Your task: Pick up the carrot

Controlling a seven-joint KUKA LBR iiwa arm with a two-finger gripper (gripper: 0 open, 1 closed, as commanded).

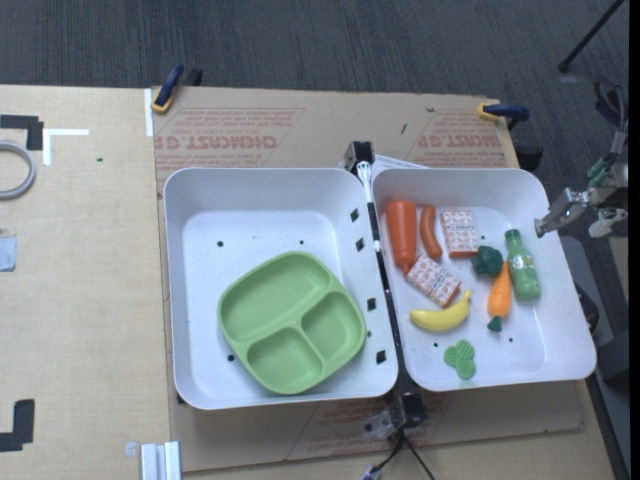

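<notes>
The carrot (499, 295) is small and orange with a green tip at its near end. It lies in the right bin (560, 343), between a banana and a green bottle. A larger plain orange stick (401, 234) lies by that bin's left wall. My gripper (562, 211) hangs at the right bin's far right rim, up and to the right of the carrot and apart from it. It is small and partly cut off by the view's edge.
Around the carrot are a green bottle (521, 265), broccoli (487, 261), a banana (442, 315), two pink snack boxes (458, 234), a red sausage (430, 231) and a green leaf piece (461, 358). The left bin (200, 208) holds a green divided plate (291, 322).
</notes>
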